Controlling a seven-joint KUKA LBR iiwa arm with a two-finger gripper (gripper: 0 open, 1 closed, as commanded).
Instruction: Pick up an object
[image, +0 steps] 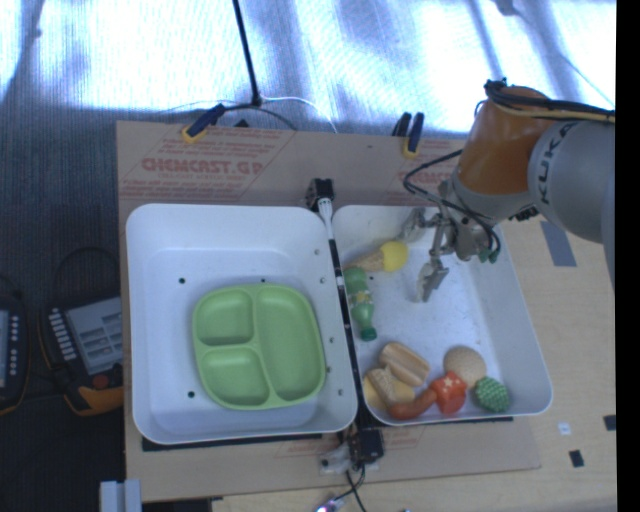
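Hovering over the right of two bins (505, 290), one gripper (437, 268) kept jaws I cannot tell; one green plate (258, 345) lay left.

Looking down at a slant on a brown worktop (200, 170) carrying two white bins side by side. Sitting in the left bin (160, 240): a green divided plate (258, 345). Hanging over the right bin (500, 320), above bare floor near its back: the end effector (436, 270) on the grey and orange arm (520, 150), reaching in from the right. Lying just left of it: a yellow lemon (393, 256). Along the divider: a green bottle (361, 305). Crowding the front corner: a hot dog bun (404, 362), a red pepper (447, 392), a tan ball (464, 364) and a green berry (490, 394).
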